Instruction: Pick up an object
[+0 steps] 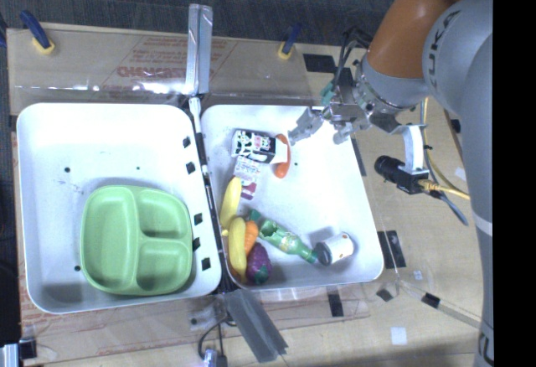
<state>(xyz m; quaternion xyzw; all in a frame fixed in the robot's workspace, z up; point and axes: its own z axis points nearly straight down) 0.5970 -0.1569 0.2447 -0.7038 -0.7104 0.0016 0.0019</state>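
Observation:
My gripper (325,127) hangs over the back right part of the right bin (356,189), with its two fingers spread and nothing between them. Just left of it lie a black-and-white carton (254,146) and an orange-red piece (283,157). Further forward along the bin's left wall are a yellow banana (229,200), a second yellow-orange fruit (238,244) and a purple piece (258,263). A green bottle (286,242) and a small white can (338,248) lie near the front edge.
The left bin (50,139) holds a green divided tray (136,240). A metal divider post (199,47) stands between the bins at the back. Blue clamps (37,32) grip the bench's rear edge. Cables and a black fitting (402,174) sit right of the right bin.

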